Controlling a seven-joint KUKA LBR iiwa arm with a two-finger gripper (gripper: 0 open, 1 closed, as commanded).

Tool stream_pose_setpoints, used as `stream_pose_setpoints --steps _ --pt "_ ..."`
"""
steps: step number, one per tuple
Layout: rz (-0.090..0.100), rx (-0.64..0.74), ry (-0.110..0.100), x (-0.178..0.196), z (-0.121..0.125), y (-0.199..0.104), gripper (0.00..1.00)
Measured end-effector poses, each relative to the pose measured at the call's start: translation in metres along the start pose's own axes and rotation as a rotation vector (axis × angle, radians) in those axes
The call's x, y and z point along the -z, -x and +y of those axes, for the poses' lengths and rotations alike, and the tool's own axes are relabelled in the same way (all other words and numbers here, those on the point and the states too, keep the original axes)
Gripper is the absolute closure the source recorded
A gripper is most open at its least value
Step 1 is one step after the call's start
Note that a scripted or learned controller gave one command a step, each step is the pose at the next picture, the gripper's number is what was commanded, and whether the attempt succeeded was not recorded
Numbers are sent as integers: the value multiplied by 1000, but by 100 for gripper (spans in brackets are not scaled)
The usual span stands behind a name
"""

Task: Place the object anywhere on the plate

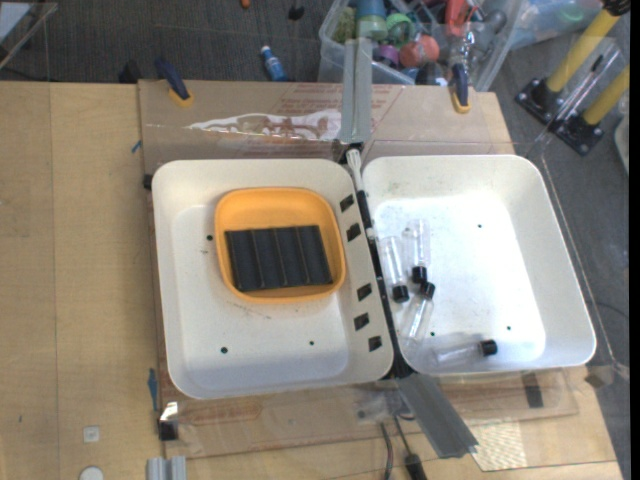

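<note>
Two white bins are sitting side by side on a light wooden bench [70,268]. The left bin [190,368] and the right bin [520,198] are both shallow, smooth and shiny, with rounded corners. Their inner edges are touching along the middle, where a row of small black tabs [360,268] is showing.

An orange plate [275,200] is lying in the left bin, a bit toward the back. It is looking like smooth plastic, square with soft round corners and a raised rim.

A black block [278,257] is resting flat on the plate, filling most of its middle. It is a dull, dark rectangle with ridges running across it, making about four strips. It is lying inside the rim, close to the front edge of the plate.

Some small clear tubes with black caps are lying in the right bin, well apart from the plate. Two tubes [392,260] are lying near the middle edge, one tube [418,313] is tilting just below them, and one more [462,349] is lying near the front.
</note>
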State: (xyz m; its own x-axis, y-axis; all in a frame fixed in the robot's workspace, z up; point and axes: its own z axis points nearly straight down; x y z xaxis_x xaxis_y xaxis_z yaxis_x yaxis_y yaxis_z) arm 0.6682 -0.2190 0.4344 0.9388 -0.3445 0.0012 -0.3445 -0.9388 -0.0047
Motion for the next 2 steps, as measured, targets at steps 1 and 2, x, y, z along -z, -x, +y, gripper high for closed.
stream_pose_setpoints --steps 1,2 --pt "-1 157 0 0 0 0 100" --pt "0 158 -1 0 0 0 100"
